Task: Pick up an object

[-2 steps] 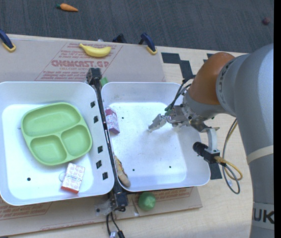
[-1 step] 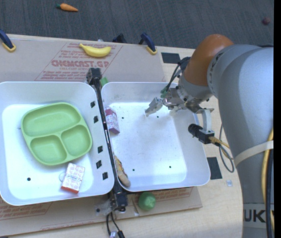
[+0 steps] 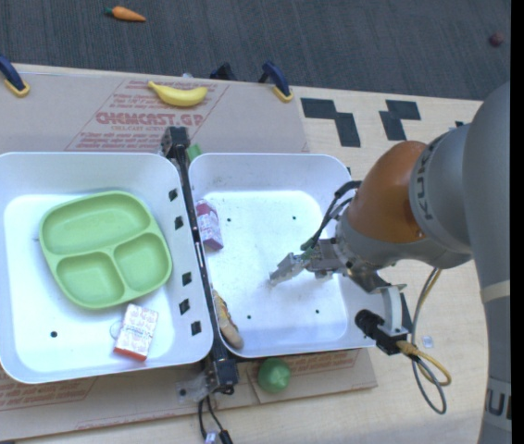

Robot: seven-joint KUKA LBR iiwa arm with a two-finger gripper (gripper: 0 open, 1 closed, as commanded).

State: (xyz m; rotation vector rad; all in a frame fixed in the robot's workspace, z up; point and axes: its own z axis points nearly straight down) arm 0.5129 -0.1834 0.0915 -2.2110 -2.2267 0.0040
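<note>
My gripper [image 3: 285, 269] hangs low over the middle of the right bin [image 3: 271, 169], pointing left, above bare white floor. No object is seen in it. A pink-purple packet [image 3: 208, 224] lies against the right bin's left wall, well left of the gripper. A tan, bread-like piece [image 3: 226, 322] rests in that bin's front left corner. In the left bin [image 3: 3, 248] lie a green divided plate [image 3: 105, 247] and a small red-and-white box [image 3: 136, 331].
A green ball [image 3: 274, 374] sits outside the bins by the front edge. A yellow banana [image 3: 179, 92] lies on the cardboard behind the bins, and an orange carrot [image 3: 128, 13] on the floor beyond. The arm's orange band [image 3: 387, 192] overhangs the right bin's right wall.
</note>
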